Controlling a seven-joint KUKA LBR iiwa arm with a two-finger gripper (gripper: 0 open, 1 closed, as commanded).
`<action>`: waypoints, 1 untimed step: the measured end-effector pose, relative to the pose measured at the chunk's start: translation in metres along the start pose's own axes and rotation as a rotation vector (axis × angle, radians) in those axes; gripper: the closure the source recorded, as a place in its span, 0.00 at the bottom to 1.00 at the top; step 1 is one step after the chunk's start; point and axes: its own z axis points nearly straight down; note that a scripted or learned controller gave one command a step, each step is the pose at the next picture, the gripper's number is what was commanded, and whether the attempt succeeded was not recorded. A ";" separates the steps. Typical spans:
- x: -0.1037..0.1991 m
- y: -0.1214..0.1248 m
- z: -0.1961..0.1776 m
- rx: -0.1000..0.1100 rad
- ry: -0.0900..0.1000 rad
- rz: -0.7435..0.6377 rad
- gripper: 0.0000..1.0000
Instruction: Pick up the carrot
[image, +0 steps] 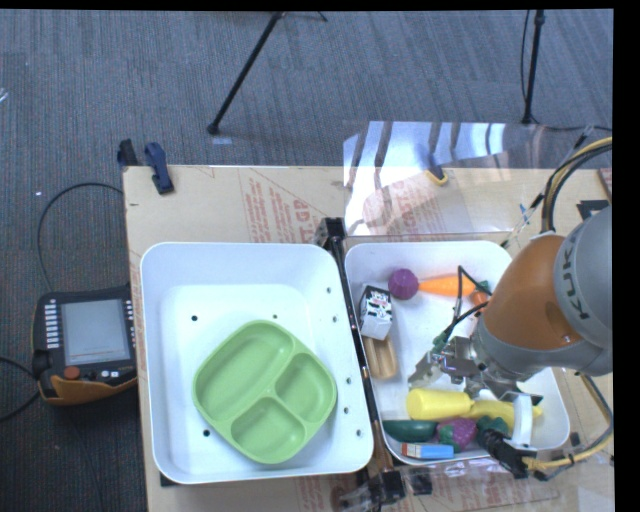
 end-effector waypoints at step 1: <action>-0.070 0.042 -0.080 -0.010 -0.002 0.004 0.00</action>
